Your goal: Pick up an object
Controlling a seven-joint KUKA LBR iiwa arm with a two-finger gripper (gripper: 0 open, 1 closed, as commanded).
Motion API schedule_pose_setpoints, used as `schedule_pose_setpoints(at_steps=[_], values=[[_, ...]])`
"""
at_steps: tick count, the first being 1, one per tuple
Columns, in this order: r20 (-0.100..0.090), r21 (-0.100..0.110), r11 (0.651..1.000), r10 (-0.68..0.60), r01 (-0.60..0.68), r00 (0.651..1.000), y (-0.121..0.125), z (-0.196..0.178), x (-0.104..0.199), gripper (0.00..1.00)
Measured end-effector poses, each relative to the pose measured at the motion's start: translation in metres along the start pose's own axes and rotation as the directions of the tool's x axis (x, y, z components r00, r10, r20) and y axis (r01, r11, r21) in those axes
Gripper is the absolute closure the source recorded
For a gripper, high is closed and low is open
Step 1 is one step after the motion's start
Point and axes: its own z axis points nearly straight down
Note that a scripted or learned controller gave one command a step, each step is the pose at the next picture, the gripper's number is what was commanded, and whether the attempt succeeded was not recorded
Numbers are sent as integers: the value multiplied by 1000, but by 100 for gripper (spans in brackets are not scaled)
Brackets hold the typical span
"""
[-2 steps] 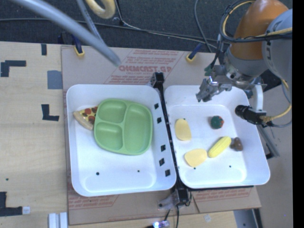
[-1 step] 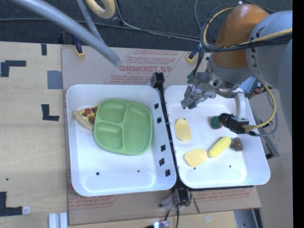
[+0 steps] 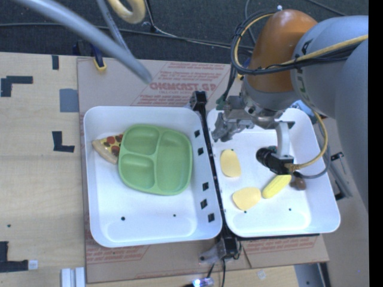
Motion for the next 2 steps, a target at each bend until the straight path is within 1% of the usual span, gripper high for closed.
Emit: schedule_pose_setpoints(at_steps=[1, 2], values=[[0, 0, 1000, -1, 1, 1000, -10, -1, 54, 100], [1, 3, 1000, 1, -1, 1000, -17, 28, 94, 100]])
